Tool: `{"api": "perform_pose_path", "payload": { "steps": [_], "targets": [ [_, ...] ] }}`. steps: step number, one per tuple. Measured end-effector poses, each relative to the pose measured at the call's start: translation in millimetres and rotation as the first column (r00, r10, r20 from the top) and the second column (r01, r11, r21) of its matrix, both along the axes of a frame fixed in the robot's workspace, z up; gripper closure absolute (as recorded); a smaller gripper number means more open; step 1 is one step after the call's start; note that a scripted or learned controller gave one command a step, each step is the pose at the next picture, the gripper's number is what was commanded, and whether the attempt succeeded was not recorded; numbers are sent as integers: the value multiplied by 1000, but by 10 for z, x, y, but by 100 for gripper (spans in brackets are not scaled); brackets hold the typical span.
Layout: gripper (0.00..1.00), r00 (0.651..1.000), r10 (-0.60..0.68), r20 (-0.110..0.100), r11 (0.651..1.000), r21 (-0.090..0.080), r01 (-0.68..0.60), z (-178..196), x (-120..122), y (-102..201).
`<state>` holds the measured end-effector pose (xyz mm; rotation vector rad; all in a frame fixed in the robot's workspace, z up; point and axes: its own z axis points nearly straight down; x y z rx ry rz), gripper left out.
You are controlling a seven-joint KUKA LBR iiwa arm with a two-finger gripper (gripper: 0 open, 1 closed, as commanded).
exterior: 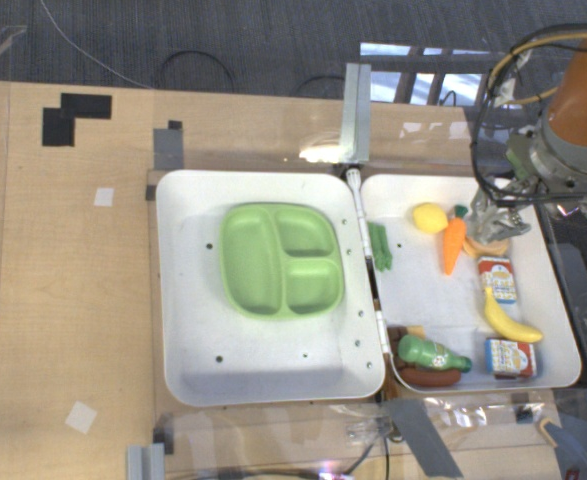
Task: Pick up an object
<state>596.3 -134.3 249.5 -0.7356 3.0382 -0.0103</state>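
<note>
Green bottle (pixel 431 351) lies at the right bin's (pixel 413 268) near edge, well below the gripper (pixel 497 222). Gripper sits low just right of the carrot (pixel 454 244); contact and finger opening cannot be told. Banana (pixel 509 318) lies below it.

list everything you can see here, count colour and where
bins: 2, white, side by side on the bench
plate: 1, green, three compartments, middle of left bin
lemon: 1, yellow, back of right bin
carrot: 1, orange, right of the lemon
green piece: 1, green, right bin by the divider
banana: 1, yellow, right side of right bin
cartons: 2, red and white print, one above the banana, one below it
bottle: 1, green, front of right bin, on a dark brown item
bench: 1, light wood
arm: 1, grey with orange band, from the right
gripper: 1, metal, over right bin beside the carrot
</note>
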Motion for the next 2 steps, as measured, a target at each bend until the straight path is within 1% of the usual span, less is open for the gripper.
{"api": "perform_pose_path", "payload": {
  "steps": [1,2],
  "targets": [
    [0,1000,2,-9,1000,4,-2,-50,-15,19],
    [0,996,-91,-6,996,4,91,-1525,5,-196]
  ]
}}
